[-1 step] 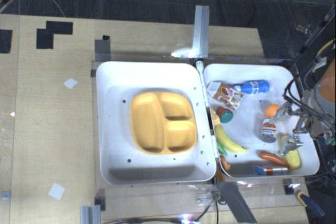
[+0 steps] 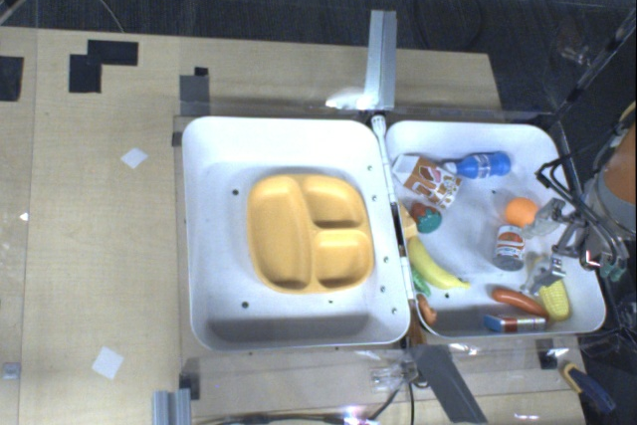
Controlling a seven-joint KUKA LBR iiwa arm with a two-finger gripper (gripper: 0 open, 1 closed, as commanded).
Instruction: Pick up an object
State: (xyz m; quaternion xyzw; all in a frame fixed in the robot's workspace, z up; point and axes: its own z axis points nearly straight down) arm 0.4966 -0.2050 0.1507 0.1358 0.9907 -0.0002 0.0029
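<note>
The right bin (image 2: pixel 468 136) holds several small objects. A brown and white carton (image 2: pixel 430 181) lies at its back left, with a blue bottle (image 2: pixel 482 164) beside it. An orange ball (image 2: pixel 520 211) sits above a small can (image 2: pixel 509 247). A banana (image 2: pixel 434 268) lies along the left wall, below a teal and red toy (image 2: pixel 427 218). A corn cob (image 2: pixel 555 299), a red-orange sausage (image 2: pixel 518 299) and a blue marker (image 2: pixel 510 322) lie at the front. My gripper (image 2: pixel 553 266) hangs low at the bin's right side, just above the corn cob and right of the can.
The left bin (image 2: pixel 214 244) bears a yellow divided plate (image 2: pixel 307 231). A metal post (image 2: pixel 382 55) stands behind the wall between the bins. Black cables (image 2: pixel 572 179) trail from the arm over the right bin's right edge.
</note>
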